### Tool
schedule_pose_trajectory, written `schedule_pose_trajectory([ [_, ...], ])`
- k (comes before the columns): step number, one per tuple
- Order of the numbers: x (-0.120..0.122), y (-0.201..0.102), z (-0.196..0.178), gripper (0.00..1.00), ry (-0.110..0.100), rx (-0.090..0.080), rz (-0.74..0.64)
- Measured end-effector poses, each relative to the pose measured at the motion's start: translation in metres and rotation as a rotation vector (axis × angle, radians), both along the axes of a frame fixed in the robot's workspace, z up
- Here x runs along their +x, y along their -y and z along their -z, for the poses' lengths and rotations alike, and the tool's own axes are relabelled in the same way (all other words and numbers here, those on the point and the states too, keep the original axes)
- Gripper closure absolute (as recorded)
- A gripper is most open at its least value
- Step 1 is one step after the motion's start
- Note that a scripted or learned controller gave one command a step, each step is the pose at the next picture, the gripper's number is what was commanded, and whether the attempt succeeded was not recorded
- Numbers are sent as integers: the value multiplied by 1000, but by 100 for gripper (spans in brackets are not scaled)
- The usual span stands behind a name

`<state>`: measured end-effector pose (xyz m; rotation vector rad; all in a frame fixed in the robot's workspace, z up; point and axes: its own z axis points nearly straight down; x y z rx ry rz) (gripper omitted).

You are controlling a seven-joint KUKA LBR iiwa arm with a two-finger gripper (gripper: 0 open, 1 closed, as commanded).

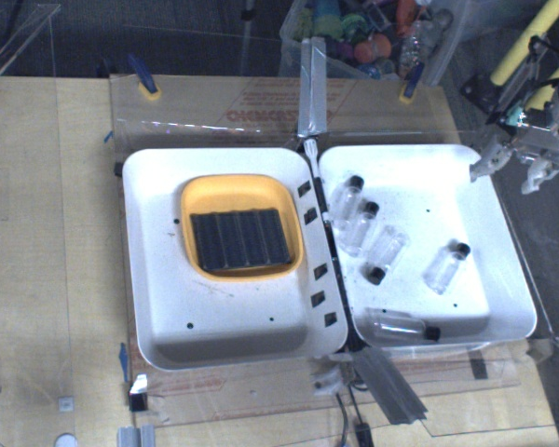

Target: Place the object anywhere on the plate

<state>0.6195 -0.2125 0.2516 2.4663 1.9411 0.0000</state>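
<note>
Right now gripper (520, 161) hovers off right bin's (503, 287) upper right corner, outside rim; jaws' spacing cannot be told, nothing seen between them. Five clear vials with black caps lie in right bin, one (444, 266) nearest gripper. Yellow plate (197, 198) with dark ribbed insert sits in left bin (149, 250), well apart from right bin's vials.

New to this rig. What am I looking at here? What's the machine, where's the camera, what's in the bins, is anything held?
One fixed camera looks down at a slant on two white bins. The left bin holds a yellow plate with a dark ridged insert. The right bin holds about five small clear vials with dark caps, such as one vial lying apart. The robot arm enters from the right; its gripper sits at the right bin's upper right corner, over the rim. Nothing is visibly held. A tub of colourful toys sits behind.
</note>
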Motion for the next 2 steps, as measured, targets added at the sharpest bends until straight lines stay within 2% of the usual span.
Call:
schedule_pose_trajectory([
  [1,48,-12,-19,0,2,-1,-274],
  [2,48,10,-8,0,-1,0,-579],
])
